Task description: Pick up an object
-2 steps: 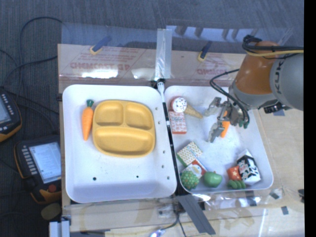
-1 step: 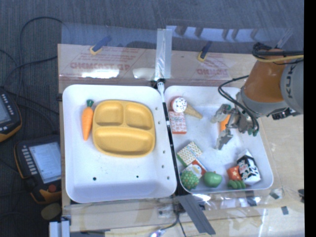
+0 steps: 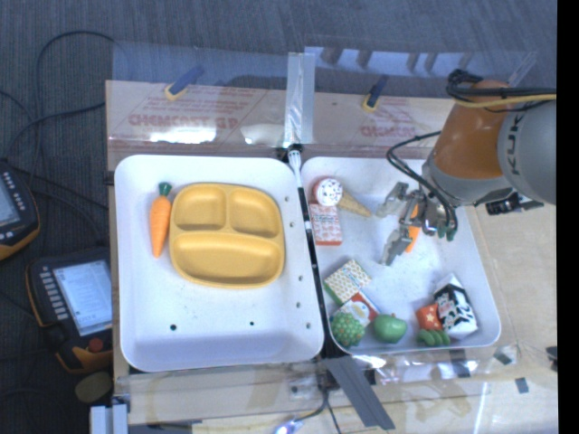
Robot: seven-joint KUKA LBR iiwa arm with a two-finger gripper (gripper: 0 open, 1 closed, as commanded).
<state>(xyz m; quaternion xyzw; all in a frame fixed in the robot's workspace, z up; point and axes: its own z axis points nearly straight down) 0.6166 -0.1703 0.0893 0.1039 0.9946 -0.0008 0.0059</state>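
Observation:
My gripper hangs low over the right bin, in its upper middle part, and stands open. One finger points up-left, the other finger down-left, with bare bin floor between the tips. A small orange piece shows close to the lower finger, near the palm; whether it touches the gripper is unclear. Left of the gripper lie an ice cream cone toy and a red-and-white packet. Nothing is held between the fingertips.
Along the right bin's front lie a checkered box, a small red-topped box, two green items, a red vegetable and a cow-patterned carton. The left bin holds a yellow divided plate and a carrot.

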